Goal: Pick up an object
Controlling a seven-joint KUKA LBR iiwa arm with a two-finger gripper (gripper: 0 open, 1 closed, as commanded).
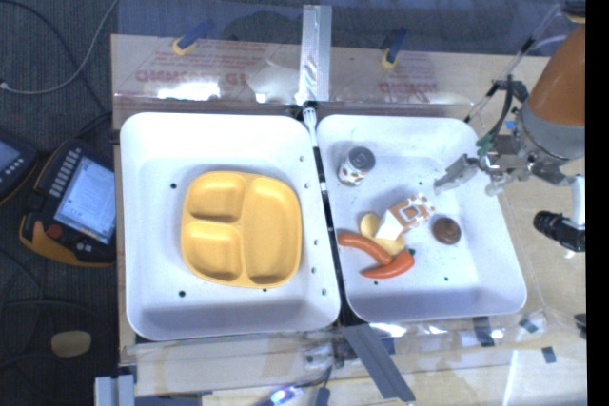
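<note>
The scene is bright and evenly lit from above. Glare shines on the clear plastic sheet (238,76) behind the white bins (152,233). Shadows are soft and short. The picture is slightly blurry and grainy.

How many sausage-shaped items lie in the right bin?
2. An orange sausage lies left of the pile, and a red one just below it, touching; the small box may hide more.

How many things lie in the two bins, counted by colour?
Yellow: 2, the divided tray and a small piece
Red-orange: 2, two long pieces
Brown: 1, a round piece
White-orange: 1, a box
Grey-white: 1, a small can
Total: 7
</note>
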